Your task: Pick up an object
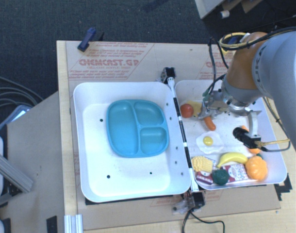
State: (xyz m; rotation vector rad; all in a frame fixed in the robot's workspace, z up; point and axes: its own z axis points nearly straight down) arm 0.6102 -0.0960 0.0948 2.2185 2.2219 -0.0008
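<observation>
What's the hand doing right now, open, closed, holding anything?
Hand: over the right bin, low beside the tomato and the carrot; open or closed cannot be told, and nothing is seen held.

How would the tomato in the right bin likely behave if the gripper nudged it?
The tomato looks round and smooth, so it would probably roll. It sits near the bin divider, which may stop it. Likely a light toy, easily knocked.

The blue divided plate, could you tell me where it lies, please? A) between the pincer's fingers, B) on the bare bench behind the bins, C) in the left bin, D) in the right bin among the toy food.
C: the blue divided plate lies flat in the left bin.
</observation>
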